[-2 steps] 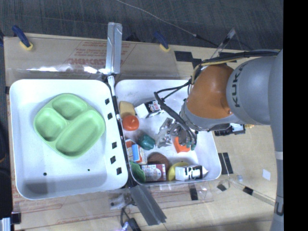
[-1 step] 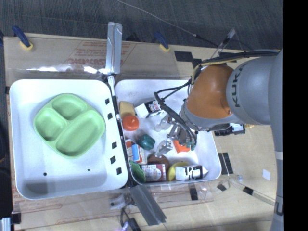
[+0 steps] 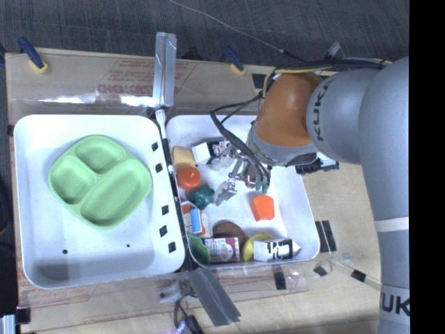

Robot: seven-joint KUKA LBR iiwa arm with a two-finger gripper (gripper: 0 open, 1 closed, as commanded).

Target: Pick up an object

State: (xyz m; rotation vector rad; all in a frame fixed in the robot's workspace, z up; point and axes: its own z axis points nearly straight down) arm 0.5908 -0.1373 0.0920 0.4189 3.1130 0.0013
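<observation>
Nearest the camera, along the lower wall of the right bin (image 3: 306, 218), a row of things is lying close together: a green item in the corner, a red-labelled packet (image 3: 221, 249), a yellow piece (image 3: 254, 243) and a white tube with black lettering (image 3: 277, 250), with a brown rounded object (image 3: 227, 229) sitting just behind the packet. Slightly farther up, a small red and white carton (image 3: 195, 221) is resting against the divider wall, and an orange block (image 3: 262, 207) is lying alone on the bin floor. Beyond these, a dark teal object (image 3: 202, 198), an orange-red ball (image 3: 188, 178) and a tan piece (image 3: 183, 156) are lining up along the divider. The end effector (image 3: 236, 183) is hanging over the middle of this bin, between the teal object and the orange block, its metal fingers appearing parted with nothing between them. Over in the left bin (image 3: 42, 256), a green divided plate (image 3: 100, 179) is sitting by itself. Farthest back, blue clamps (image 3: 31, 53) are gripping the bench edge.
</observation>
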